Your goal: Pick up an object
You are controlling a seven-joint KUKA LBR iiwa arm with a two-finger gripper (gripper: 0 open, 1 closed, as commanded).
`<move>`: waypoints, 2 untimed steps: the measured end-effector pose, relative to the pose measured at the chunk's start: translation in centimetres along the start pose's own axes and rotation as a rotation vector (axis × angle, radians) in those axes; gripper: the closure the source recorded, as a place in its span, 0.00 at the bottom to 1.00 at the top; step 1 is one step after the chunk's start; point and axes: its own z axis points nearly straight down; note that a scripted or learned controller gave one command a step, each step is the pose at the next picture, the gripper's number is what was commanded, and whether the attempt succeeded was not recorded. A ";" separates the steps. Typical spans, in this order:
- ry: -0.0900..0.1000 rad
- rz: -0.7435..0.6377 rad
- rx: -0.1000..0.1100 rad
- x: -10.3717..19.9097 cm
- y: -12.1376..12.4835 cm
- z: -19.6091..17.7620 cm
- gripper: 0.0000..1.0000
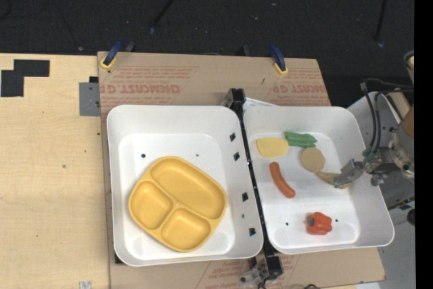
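The right bin point(369, 213) holds several toy foods. A pale yellow slice point(272, 147) and a green piece point(300, 139) lie near its far side. A tan round piece point(312, 159) lies beside them, with a tan strip point(327, 177) reaching toward the right. A red sausage point(282, 180) lies in the middle, and a red pepper point(319, 223) near the front. My gripper point(346, 174) is low over the bin's right side, at the end of the tan strip and right of the tan round piece. Whether it touches the strip is unclear.
The left bin point(125, 132) holds a yellow divided plate point(177, 202). A black divider point(245, 172) runs between the bins. Cardboard with two blue-yellow clamps point(279, 59) lies behind them. Cables and the arm's wrist point(389, 159) crowd the right bin's right rim.
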 end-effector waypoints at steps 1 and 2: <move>0.001 0.000 0.004 0.2 -0.8 4.6 0.00; 0.001 -0.001 0.004 0.8 -0.7 10.7 0.00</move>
